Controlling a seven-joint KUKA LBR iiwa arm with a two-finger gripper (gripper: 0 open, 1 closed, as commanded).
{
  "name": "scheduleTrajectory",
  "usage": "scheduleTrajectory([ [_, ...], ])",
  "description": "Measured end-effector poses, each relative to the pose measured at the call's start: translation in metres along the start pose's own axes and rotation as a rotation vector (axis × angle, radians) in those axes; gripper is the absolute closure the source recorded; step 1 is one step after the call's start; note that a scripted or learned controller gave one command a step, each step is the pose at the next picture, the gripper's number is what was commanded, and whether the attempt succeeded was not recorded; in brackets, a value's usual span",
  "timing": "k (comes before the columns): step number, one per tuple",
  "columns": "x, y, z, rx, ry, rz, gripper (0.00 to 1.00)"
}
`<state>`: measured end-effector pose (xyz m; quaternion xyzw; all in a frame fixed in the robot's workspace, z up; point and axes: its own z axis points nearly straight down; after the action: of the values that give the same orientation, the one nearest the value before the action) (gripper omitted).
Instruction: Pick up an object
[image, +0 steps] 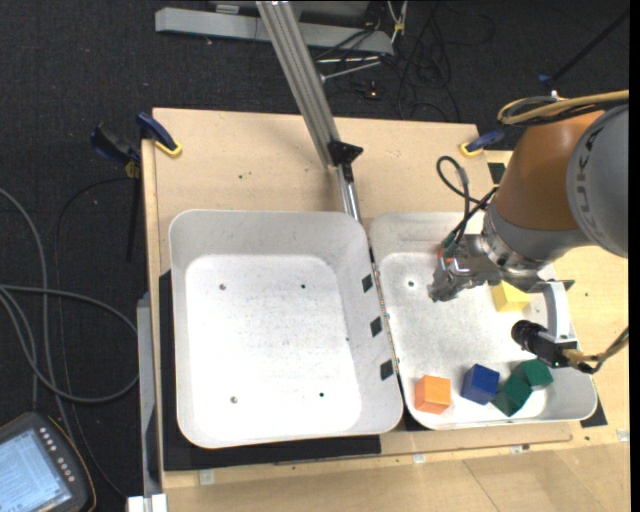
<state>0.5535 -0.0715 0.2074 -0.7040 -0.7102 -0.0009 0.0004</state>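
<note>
Orange block (433, 393), blue block (480, 383) and two green blocks (521, 385) sit along the near edge of the right bin (420, 270), green ones touching each other. Yellow block (511, 295) lies further back, just beside the hand (443, 288) and partly hidden by the wrist. Hand hangs low over the bin floor, mid-bin; can't tell whether it's spread or pressed together, nothing seen between the fingers. Left bin (185, 300) sits alongside on the tabletop (250, 160).
</note>
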Motion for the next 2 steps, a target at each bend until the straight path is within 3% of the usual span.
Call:
scheduleTrajectory([
  [2, 0.109, 0.033, -0.014, -0.001, 0.000, -0.001, 1.00],
])
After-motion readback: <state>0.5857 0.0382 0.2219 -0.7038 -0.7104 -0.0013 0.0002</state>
